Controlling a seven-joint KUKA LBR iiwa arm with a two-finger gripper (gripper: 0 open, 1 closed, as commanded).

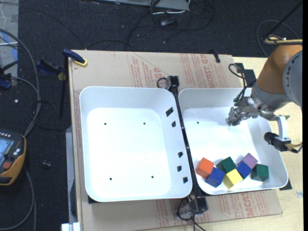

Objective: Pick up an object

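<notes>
A: What is sitting nearest the camera?

B: A cluster of small painted wooden cubes is lying along the near edge of the right-hand shallow white plastic bin (211, 105). The orange cube (205, 167) is sitting at the left end, with the dark blue cube (215, 176) touching it just in front. The dark green cube (225, 164) is resting behind the yellow cube (233, 178), a second blue cube (243, 170) is pressing against the yellow one, the purple cube (250, 160) is sitting just behind that, and another green cube (260, 172) is lying at the right end, close to the bin's wall.

A: And the other bin?

B: The left-hand shallow white plastic bin (125, 97) is lying beside it, their walls touching along a black divider strip (183, 138). Both are resting on a flat sheet of brown cardboard (144, 66).

A: How is the arm posing?

B: The grey robot arm with the orange band (276, 78) is reaching in from the right, bending down over the far part of the right bin. Its metal two-finger gripper (234, 120) is pointing down and leftward above bare bin floor, well apart from the cubes.

A: Is it gripping anything?

B: Nothing is showing between the fingers; how wide they are standing I cannot tell, since they are too small and blurred
</notes>
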